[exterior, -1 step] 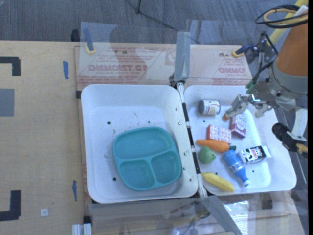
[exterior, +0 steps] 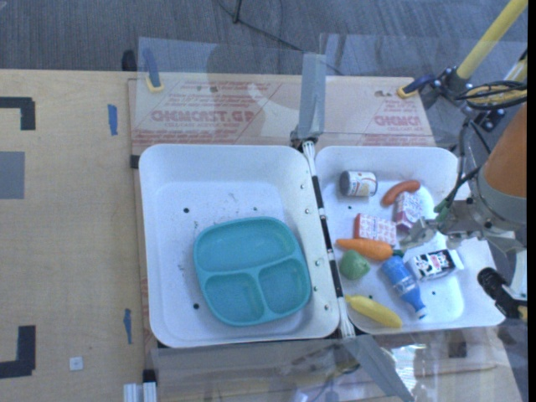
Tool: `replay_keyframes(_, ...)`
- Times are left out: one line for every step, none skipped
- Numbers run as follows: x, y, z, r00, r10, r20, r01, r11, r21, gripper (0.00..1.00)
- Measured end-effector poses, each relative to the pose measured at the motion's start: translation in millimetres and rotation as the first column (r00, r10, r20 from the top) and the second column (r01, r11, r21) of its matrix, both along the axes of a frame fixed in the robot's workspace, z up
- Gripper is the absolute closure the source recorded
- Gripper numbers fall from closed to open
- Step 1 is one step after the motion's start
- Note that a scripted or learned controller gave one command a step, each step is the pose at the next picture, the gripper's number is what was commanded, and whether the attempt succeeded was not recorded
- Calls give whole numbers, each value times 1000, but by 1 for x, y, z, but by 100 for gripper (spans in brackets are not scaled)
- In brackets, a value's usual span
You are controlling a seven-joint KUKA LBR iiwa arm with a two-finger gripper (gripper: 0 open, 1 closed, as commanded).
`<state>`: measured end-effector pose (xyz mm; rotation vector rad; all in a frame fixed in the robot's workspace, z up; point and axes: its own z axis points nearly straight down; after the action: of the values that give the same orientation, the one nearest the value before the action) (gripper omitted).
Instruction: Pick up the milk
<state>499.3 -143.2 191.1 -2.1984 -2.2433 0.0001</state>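
Note:
The milk is a small white carton with black patches. It lies on its side in the right bin, near the bin's right wall. My gripper hangs just above and behind the carton at the bin's right side, partly merged with grey wrist hardware. The carton rests on the bin floor, apart from the gripper.
Sharing the right bin are a can, a sausage, a pink carton, a red-and-white box, a carrot, a green fruit, a blue bottle and a banana. The left bin holds a teal divided plate.

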Motion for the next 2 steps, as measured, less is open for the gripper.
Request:
replay_keyframes(-8,-44,-76,998,60,29,-60,998,-8,0)
replay_keyframes(-3,-31,-65,997,75,32,-76,997,13,100)
